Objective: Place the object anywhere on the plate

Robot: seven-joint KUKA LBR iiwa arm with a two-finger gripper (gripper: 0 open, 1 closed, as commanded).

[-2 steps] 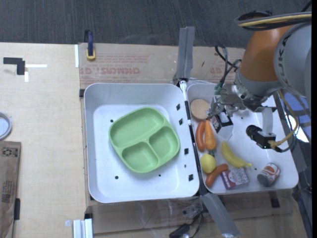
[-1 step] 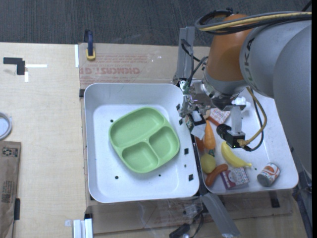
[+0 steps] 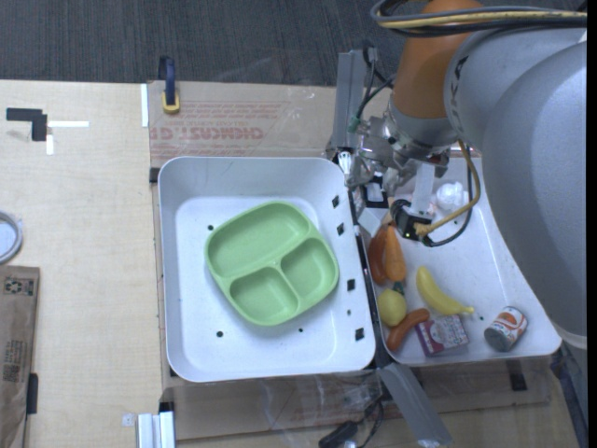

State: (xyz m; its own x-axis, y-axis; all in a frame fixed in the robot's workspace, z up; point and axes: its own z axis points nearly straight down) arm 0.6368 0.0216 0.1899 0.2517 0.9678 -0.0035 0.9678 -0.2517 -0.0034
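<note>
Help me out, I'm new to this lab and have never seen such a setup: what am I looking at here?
One camera looks down at a slant on a bench with two shallow white bins. The grey arm with the orange band reaches in from the right; its tool hangs over the right bin. The left bin holds a green divided plate. The right bin holds toy food: a carrot, a lemon, a banana, a small can and a packet. I cannot tell whether the tool holds anything.

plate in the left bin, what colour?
Light green plate, three compartments; clear in the camera view.
</note>
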